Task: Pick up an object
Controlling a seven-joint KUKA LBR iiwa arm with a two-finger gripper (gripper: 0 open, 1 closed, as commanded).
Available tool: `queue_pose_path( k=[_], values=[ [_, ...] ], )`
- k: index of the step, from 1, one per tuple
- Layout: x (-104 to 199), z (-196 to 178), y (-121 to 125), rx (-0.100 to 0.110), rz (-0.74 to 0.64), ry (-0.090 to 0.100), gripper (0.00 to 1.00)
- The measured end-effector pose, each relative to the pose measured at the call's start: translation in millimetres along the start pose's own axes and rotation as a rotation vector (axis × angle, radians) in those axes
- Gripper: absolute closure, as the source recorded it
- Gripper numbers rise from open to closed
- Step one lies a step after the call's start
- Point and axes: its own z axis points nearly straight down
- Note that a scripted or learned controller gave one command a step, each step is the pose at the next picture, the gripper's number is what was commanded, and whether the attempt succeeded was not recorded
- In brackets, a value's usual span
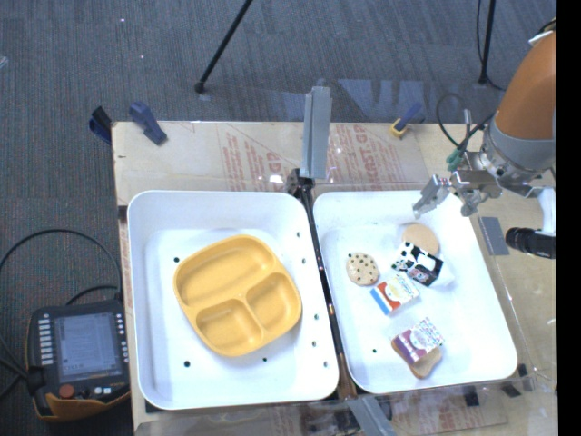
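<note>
Gripper (448, 193) hangs above the right bin's (481, 352) far right corner, 2 fingers spread apart, nothing between them. 5 candidates lie clustered in that bin's right half: chocolate-chip cookie (361, 268) nearest the centre divider, tan round disc (421, 237) just under the gripper, black-and-white packet (418, 264) touching it, red-white-blue carton (395, 295), purple-labelled pack (418, 344) toward the near edge. Left bin (145, 243) holds a yellow divided tray (238, 292). Likely lining up a descent; the disc looks closest.
</note>
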Motion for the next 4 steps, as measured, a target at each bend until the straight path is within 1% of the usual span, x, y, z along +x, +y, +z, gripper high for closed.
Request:
queue_pose_path(
  k=[1, 2, 3, 4],
  values=[
    [-29.6, 115.2, -27.6, -0.023, -0.047, -0.005, 0.0],
    [-3.5, 140.4, -33.9, -0.003, -0.027, 0.0, 0.0],
    [40.2, 141.6, -59.8, 0.0, 0.087, 0.001, 0.0],
    [38.9, 134.4, -60.1, 0.004, 0.092, 0.003, 1.0]
  ],
)
